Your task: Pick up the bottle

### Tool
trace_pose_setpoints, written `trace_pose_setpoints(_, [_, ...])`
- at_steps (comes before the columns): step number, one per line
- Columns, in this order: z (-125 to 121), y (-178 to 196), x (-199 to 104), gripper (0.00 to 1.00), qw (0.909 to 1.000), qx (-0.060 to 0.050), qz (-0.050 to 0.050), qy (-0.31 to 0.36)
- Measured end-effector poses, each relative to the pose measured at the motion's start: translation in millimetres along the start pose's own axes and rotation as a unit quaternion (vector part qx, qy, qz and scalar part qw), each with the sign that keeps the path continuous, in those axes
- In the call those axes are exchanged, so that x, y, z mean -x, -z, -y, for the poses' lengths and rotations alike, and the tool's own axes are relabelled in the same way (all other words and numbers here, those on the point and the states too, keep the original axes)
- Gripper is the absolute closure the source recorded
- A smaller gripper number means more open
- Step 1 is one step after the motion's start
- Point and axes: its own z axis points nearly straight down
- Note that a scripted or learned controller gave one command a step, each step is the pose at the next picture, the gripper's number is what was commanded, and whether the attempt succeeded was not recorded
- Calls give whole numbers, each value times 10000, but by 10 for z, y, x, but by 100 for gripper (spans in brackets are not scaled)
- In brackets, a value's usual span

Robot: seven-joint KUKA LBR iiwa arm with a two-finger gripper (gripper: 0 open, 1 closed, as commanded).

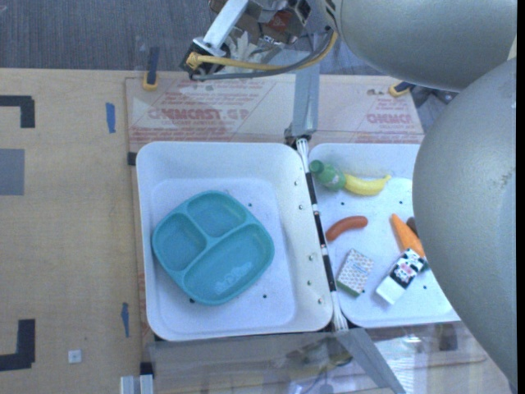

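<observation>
Bottle [326, 174] lying in far-left corner of right bin [376, 230], crowding divider wall. Banana [367, 185] sitting just beside it on right; bare floor showing nearer. Gripper [250, 19] hovering beyond bins' far rim, well apart, far-left of bottle. Grip state: cannot tell.

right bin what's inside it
The right bin holds a green bottle, a banana, a red sausage, a carrot, a small patterned box and a black-and-white carton. The arm covers the bin's right side, so anything there is hidden.

pale bench [66, 220], white bin [279, 294], second white bin [373, 249]
</observation>
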Motion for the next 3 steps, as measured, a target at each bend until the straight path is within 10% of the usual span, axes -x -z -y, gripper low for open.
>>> trace_pose_setpoints(3, [87, 313, -98, 100, 9999, 23, -6, 101])
